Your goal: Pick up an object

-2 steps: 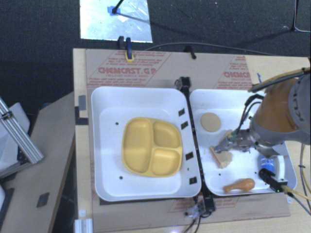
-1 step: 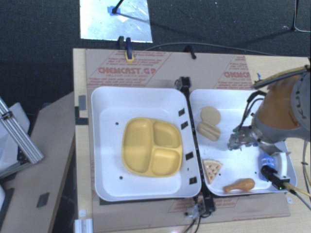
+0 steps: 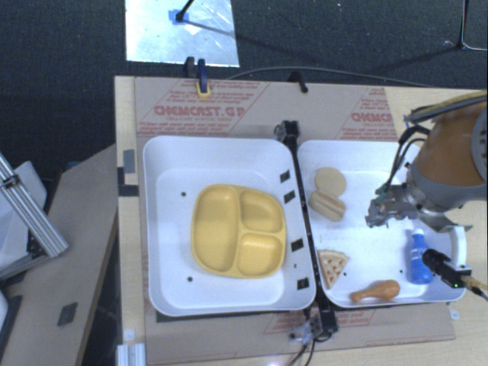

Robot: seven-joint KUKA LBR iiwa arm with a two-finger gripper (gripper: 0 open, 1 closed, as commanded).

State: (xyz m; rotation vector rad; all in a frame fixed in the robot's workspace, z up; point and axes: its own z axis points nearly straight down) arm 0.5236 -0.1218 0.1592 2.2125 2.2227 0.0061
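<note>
Nearest, a toy drumstick and waffle wedge lie in the right bin; blue bottle just beside the gripper, grip state unreadable. Beyond, two biscuits. Yellow plate sits left.

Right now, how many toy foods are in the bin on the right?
4: a round cookie and a bun near the divider, a waffle wedge below, and a drumstick at the bottom. The arm may hide more.
</note>
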